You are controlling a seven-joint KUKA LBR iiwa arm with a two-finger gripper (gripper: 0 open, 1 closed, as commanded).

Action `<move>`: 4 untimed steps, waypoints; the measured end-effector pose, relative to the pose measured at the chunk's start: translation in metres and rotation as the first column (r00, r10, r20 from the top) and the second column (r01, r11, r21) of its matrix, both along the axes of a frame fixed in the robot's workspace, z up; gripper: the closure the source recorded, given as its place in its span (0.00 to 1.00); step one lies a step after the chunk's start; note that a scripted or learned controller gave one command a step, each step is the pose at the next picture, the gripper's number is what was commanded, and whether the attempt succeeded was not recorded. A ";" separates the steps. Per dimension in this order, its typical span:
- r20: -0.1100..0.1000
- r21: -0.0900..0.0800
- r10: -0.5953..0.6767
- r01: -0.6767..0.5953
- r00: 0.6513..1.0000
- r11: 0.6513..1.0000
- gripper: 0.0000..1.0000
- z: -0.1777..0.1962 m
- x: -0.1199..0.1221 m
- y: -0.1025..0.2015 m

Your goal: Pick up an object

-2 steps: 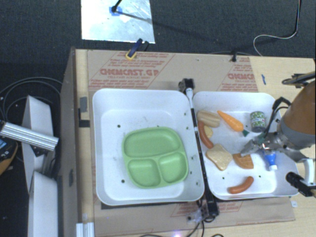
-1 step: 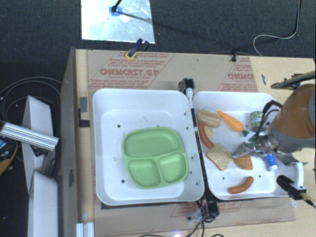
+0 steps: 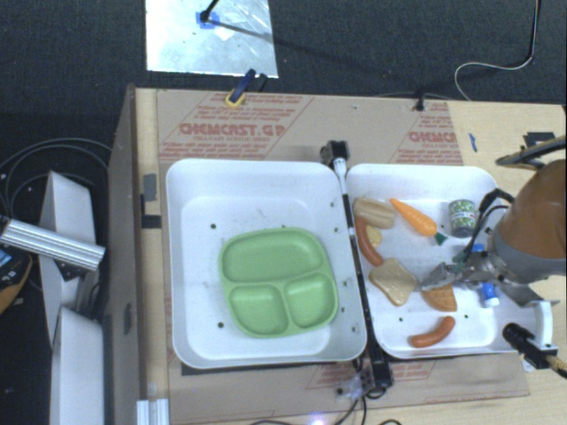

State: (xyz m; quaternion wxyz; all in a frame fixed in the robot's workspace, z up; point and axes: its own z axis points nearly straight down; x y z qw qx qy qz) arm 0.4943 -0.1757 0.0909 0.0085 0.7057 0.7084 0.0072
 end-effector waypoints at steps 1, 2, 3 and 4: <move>-0.020 0.002 -0.001 0.001 1.000 1.000 0.00 -0.006 -0.007 0.022; -0.017 -0.001 0.000 0.000 1.000 1.000 0.00 0.051 0.089 -0.031; -0.022 0.002 -0.002 0.002 1.000 1.000 0.00 0.001 0.059 -0.031; -0.021 0.001 -0.002 0.002 1.000 1.000 0.00 -0.006 0.053 -0.031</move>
